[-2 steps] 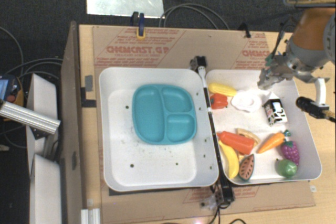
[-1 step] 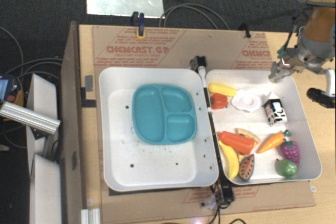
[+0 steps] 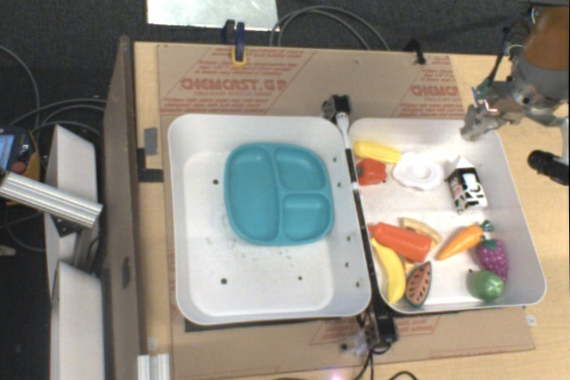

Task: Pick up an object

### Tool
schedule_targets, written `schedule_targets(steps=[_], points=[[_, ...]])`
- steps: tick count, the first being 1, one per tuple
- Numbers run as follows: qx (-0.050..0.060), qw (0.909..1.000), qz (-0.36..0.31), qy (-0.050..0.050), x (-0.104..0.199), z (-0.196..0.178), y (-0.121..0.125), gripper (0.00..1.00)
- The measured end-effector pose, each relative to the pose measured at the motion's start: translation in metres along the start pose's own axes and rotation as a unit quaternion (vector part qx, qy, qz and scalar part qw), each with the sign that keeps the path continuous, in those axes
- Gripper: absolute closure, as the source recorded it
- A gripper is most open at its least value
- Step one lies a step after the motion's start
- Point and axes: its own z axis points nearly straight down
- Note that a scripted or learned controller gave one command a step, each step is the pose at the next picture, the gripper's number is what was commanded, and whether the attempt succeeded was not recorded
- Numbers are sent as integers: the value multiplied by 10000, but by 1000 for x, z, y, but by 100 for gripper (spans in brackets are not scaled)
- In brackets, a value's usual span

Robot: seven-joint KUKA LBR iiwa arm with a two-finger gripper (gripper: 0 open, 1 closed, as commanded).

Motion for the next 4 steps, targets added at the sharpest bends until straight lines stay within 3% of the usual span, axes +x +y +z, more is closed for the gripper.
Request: schedule_targets(steps=[1, 2, 3, 4], points=[[-9, 10000, -17, 0, 0, -11, 12, 100], [1, 10000, -16, -2, 0, -10, 11, 0], [6, 10000, -1, -2, 0, 104, -21, 0], [-10, 10000, -17, 7, 1, 91, -18, 100]])
